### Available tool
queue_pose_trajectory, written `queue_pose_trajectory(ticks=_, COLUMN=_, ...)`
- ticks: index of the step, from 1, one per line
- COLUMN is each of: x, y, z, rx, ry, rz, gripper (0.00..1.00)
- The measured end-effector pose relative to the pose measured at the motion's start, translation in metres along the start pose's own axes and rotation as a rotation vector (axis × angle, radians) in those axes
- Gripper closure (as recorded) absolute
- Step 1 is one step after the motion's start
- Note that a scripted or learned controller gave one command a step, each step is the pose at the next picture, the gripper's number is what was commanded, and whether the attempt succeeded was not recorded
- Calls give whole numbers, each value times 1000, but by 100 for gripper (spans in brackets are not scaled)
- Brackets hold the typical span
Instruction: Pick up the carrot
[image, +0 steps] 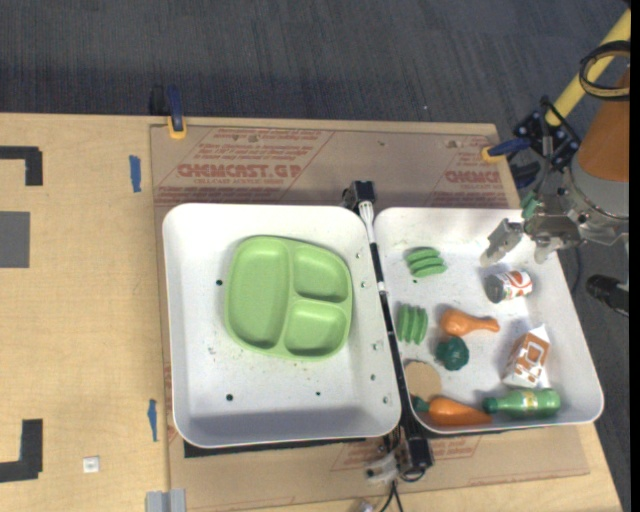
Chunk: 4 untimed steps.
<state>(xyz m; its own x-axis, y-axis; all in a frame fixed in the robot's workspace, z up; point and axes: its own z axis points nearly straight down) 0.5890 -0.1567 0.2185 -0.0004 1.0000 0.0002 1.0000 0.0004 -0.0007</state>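
Well apart, carrot (452, 410) lies below pincer (522, 243).

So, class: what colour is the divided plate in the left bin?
Light green. The divided plate shows best in the camera view.

A green divided plate (289, 296) lies in the middle of the left white bin (190, 400). In the right white bin (580, 395), two ridged green pieces sit near the left wall, one at the far side (425, 262) and one nearer (412, 323), with an orange drumstick-shaped toy (467, 323) and a dark green round toy (452, 352) just right of them. A small orange-and-white ball (514, 285) lies farther right, a white-and-orange packet (528, 358) is nearer, and a green bottle (522, 403) lies on its side along the near wall.
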Motion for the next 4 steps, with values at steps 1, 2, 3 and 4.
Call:
queue_pose_trajectory(ticks=1, x=8, y=-86, z=89, rx=1, ry=0, rz=106, gripper=0)
queue_pose_trajectory(ticks=2, x=48, y=-59, z=126, rx=-2, ry=-1, rz=51, gripper=0)
queue_pose_trajectory(ticks=3, x=-26, y=-7, z=129, rx=-12, ry=-2, rz=78, gripper=0)
queue_pose_trajectory(ticks=4, x=52, y=-23, z=93, rx=0, ry=1, rz=22, gripper=0)
